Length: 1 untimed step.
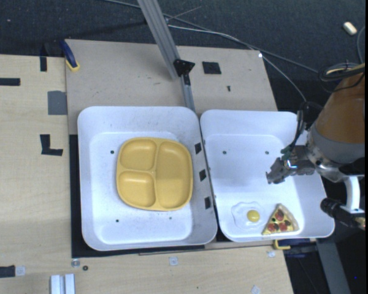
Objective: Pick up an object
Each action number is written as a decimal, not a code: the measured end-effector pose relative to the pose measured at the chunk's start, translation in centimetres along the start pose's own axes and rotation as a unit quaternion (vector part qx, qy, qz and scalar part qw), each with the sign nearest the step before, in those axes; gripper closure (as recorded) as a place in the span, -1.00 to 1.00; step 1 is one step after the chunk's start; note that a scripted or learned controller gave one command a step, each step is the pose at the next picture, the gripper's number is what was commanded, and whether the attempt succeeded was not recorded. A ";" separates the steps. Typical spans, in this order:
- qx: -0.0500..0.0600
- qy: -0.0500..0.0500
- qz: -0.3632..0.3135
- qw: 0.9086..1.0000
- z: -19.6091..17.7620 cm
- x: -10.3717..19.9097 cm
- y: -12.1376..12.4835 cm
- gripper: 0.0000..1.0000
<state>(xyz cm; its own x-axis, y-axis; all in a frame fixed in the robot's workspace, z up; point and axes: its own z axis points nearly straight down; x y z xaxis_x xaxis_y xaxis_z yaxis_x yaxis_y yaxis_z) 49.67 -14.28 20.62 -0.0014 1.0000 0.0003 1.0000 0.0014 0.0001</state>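
Note:
A toy fried egg (248,215) and a toy pizza slice (280,220) lie side by side at the near edge of the right bin (245,133). My gripper (278,172) hangs over that bin's right part, a short way above and beyond the pizza slice, apart from both toys. Nothing shows between its dark fingers. A yellow divided plate (154,173) rests in the middle of the left bin (98,164).
A grey metal pole (162,32) slants from the top down to the gap between the bins. Cables run across the dark floor at the back. Black tape marks sit on the wooden bench (24,164) to the left.

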 end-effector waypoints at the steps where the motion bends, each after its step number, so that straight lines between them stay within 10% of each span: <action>1: 0.000 0.000 -0.002 1.000 -0.8 4.0 2.9 1.00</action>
<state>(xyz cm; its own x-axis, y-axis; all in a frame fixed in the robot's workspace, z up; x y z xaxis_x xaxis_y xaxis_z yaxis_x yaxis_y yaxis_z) 52.54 -10.24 21.41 -0.0062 1.0000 0.0012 1.0000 0.0062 0.0003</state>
